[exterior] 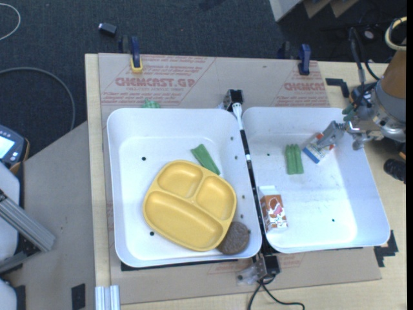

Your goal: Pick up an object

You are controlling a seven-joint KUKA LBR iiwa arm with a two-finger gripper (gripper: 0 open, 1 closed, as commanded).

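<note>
Two white bins are set side by side on the bench. In the left bin (122, 173) a yellow plate (189, 203) with three parts is laid. A small green piece (206, 159) is seen just beside its top edge, and a brown round thing (235, 237) is touching its bottom right corner.

In the right bin (361, 225) a green stick (294, 159) is laid near the middle. A little card with a red and white picture (273, 212) is rested by the bin's left wall, near the front.

The arm (390, 102) is reached in from the right. The gripper (328, 139) is held low over the back of the right bin. A small blue, white and red thing (317, 150) is seen right at its tip, but it cannot be told if this thing is gripped or just touched.
</note>
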